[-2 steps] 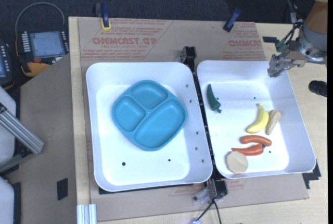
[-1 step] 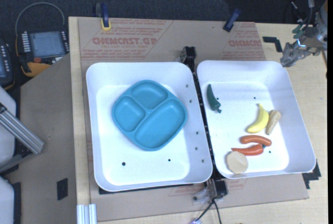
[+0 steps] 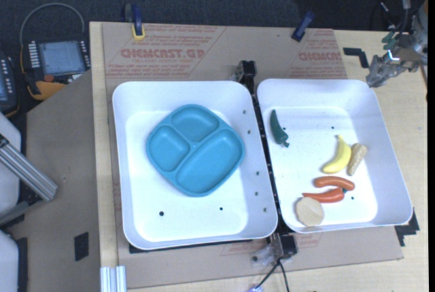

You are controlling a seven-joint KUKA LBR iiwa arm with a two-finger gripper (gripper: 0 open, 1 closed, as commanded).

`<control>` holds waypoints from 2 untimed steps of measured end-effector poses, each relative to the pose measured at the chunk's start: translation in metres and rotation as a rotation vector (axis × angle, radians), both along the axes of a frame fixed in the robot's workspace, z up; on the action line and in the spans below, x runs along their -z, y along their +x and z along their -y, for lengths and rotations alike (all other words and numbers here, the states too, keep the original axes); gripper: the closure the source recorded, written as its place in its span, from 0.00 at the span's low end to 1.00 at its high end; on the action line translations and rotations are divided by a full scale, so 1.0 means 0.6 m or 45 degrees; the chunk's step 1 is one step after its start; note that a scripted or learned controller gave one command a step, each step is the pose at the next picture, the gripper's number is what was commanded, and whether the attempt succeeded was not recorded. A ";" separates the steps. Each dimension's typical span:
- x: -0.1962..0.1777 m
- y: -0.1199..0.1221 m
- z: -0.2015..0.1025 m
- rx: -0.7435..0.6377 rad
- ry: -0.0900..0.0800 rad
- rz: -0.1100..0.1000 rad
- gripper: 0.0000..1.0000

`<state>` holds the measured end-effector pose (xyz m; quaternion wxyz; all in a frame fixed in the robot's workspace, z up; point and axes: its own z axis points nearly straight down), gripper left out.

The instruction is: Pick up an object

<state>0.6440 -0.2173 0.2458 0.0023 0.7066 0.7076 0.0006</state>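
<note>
Gripper (image 3: 378, 70) sits off far-right corner of right bin (image 3: 353, 88), fingers' state I can't tell. I'd go for lone green pepper (image 3: 278, 128), approach straight down.

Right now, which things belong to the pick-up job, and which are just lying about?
Job candidates, right bin:
banana
tan piece
two red sausages
beige round
green pepper
gripper, beyond the bin's corner

Lying about:
blue divided plate, left bin
pendant
clamps
</note>
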 end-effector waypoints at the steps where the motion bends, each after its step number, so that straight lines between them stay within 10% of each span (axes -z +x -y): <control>1: 0.011 0.001 -0.102 -0.006 0.006 -0.008 1.00; 2: -0.003 -0.015 -0.196 -0.006 0.006 -0.008 1.00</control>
